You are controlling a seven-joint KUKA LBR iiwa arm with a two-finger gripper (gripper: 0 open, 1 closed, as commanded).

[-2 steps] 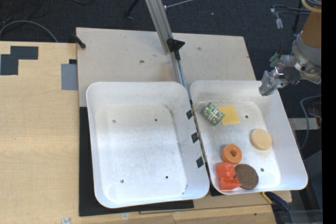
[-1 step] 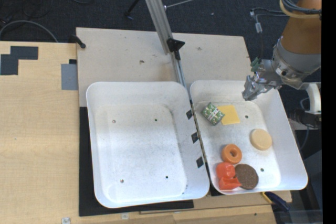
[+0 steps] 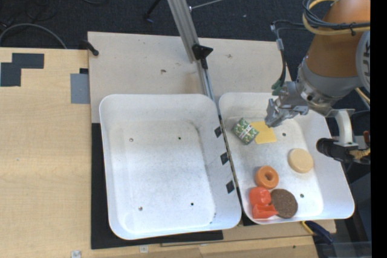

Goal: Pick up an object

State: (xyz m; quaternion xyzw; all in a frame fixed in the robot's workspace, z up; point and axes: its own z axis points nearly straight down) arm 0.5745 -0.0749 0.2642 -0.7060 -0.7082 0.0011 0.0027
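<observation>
tool (image 3: 273, 118), finger state indeterminate, hangs low at right-centre frame just above the yellow slice (image 3: 265, 133), evidently positioned to grasp it.

Two white bins (image 3: 158, 130), the left one speckled with fine dark dots. In the right bin: a green-and-white patterned can (image 3: 245, 130), a flat yellow slice (image 3: 266, 133), a pale tan disc (image 3: 300, 161), an orange ring (image 3: 266, 177), a red block (image 3: 260, 202) and a dark brown round patty (image 3: 283, 203). Grey arm (image 3: 329, 78), big orange band. Light wood bench (image 3: 42, 148) with grey patches.
</observation>
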